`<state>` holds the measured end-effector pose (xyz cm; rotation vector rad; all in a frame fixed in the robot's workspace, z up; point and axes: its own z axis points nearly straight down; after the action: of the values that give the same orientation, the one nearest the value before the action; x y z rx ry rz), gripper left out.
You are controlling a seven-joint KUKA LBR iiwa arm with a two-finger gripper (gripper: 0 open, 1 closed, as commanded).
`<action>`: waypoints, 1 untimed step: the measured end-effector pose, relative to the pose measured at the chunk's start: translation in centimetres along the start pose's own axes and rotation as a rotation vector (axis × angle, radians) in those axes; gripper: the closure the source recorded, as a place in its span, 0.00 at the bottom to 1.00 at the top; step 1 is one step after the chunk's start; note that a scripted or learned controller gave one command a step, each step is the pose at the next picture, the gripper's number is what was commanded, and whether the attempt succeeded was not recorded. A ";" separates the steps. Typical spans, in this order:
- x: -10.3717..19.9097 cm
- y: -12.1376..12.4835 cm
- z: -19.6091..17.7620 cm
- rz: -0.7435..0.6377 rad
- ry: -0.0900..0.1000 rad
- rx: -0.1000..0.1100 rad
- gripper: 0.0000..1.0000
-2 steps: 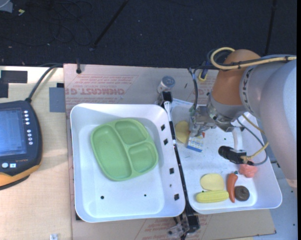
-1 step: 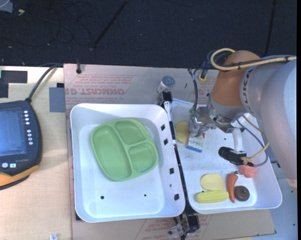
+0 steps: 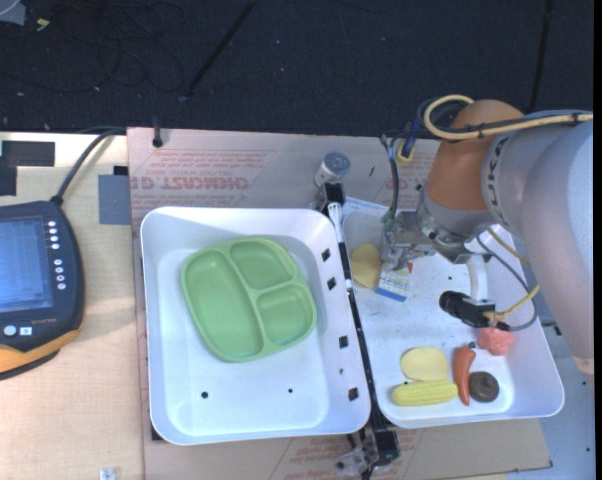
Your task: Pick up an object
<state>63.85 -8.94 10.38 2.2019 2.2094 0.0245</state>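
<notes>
My gripper [image 3: 398,258] reaches down into the right bin [image 3: 541,403] near its far left corner. It hangs just over a small white and blue packet [image 3: 392,287] and beside a pale yellow round piece [image 3: 365,263]. Whether anything sits in the gripper cannot be made out. At the bin's near end lie a yellow lemon-like piece [image 3: 424,362], a corn cob [image 3: 424,394], an orange carrot [image 3: 464,372], a brown ring [image 3: 484,387] and a pink lump [image 3: 497,341].
The left bin [image 3: 171,388] holds a green divided plate [image 3: 249,296]. The ridge between the two bins [image 3: 347,308] runs just left of the gripper. A tablet-like pendant [image 3: 21,278] lies on the bench at far left.
</notes>
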 end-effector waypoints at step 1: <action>-3.8 -2.5 0.2 0.001 -0.003 0.004 1.00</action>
<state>61.41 -12.73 10.11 2.2035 2.2085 0.0171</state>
